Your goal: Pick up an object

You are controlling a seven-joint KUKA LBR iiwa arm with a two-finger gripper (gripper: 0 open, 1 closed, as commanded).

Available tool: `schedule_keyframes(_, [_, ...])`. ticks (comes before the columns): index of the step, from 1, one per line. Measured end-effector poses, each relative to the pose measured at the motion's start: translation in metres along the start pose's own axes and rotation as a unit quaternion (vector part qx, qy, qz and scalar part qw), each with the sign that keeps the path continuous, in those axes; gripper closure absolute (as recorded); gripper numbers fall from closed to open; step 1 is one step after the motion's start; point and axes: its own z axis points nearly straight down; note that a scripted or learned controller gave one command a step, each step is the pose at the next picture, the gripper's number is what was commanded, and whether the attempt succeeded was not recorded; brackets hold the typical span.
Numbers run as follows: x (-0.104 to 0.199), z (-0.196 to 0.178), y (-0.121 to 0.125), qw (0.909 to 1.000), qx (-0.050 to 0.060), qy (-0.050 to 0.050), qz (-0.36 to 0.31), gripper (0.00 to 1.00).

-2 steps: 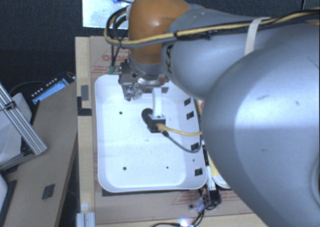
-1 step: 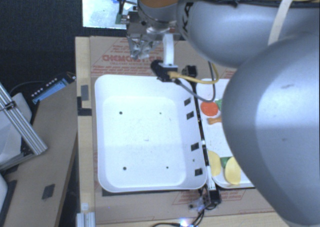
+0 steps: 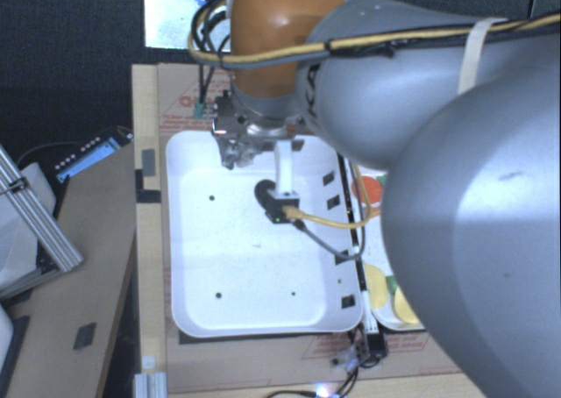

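**Trainee:** What is occupying the upper and right portions of the view?

**Operator:** I am looking at the grey arm (image 3: pixel 456 151) reaching in from the right, its orange band (image 3: pixel 276 24) sitting above the wrist. A yellow cable (image 3: pixel 351 41) is running along the arm, and a pale strap (image 3: pixel 473 50) is wrapping around it.

**Trainee:** Where is the tool?

**Operator:** I am seeing the gripper (image 3: pixel 235 158) hanging over the far edge of the left bin (image 3: pixel 219 300), close to its upper rim. The wrist is hiding most of it, so I cannot tell how far apart its jaws are standing, and I am seeing nothing between them.

**Trainee:** And objects to pick up?

**Operator:** I am making out colored items in the right bin (image 3: pixel 386 322), mostly covered by the arm: an orange-red object (image 3: pixel 370 188) with a bit of green near the divider, and two yellowish objects (image 3: pixel 377 284) lower down, just beside each other. All are lying well apart from the gripper.

**Trainee:** What is the dark shape in the left bin?

**Operator:** I am reading it as a small black unit (image 3: pixel 273 199) mounted on a white bracket below the wrist, with a yellow lead trailing to the right. The bin floor under it is showing only a few small dark dots.
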Motion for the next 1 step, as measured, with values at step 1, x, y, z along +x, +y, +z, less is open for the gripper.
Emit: schedule_keyframes(1, [-0.0012,-0.0645,0.0658,1.0,-0.01,0.002,0.0,1.0])
